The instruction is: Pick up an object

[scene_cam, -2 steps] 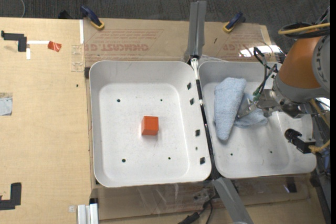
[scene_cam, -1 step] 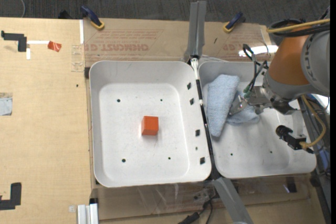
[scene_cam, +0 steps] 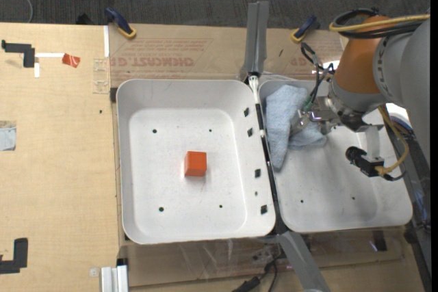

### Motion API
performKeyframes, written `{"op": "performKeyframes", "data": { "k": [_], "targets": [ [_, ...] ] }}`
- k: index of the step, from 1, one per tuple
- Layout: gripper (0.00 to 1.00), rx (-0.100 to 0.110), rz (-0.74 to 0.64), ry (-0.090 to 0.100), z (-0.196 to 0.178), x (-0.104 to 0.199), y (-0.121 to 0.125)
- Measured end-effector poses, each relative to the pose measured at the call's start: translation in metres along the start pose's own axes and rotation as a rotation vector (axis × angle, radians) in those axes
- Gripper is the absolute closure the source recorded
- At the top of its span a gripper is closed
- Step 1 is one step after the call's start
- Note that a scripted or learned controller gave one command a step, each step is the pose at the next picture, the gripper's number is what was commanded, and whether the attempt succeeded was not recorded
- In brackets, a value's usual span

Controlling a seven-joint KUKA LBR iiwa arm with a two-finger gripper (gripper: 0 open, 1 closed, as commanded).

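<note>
Your gripper (scene_cam: 306, 118) sits low over the far left part of the right white bin (scene_cam: 342, 205), at the right edge of the crumpled pale blue cloth (scene_cam: 284, 121). The cloth lies bunched against that bin's left wall, its long axis running far to near, so the bulk of it is just left of the jaws. You cannot tell whether the jaws are open or closed; the wrist and cloth folds hide them. The small orange block (scene_cam: 196, 163) rests alone near the middle of the left white bin (scene_cam: 137, 215), well apart to the left, across the divider. The cloth looks the nearer target.
</note>
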State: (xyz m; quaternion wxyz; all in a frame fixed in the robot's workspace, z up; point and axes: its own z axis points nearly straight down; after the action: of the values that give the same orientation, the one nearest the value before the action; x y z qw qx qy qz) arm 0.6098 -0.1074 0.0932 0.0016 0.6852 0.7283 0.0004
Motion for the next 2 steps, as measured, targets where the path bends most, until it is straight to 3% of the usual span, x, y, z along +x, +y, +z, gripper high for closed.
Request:
{"op": "performKeyframes", "data": {
  "k": [1,2],
  "targets": [
    [0.00,0.003,-0.072,0.000,0.0002,-0.0034,0.0492],
    [1.00,0.004,-0.075,-0.002,-0.0091,-0.0035,0.0492]
  ]
}}
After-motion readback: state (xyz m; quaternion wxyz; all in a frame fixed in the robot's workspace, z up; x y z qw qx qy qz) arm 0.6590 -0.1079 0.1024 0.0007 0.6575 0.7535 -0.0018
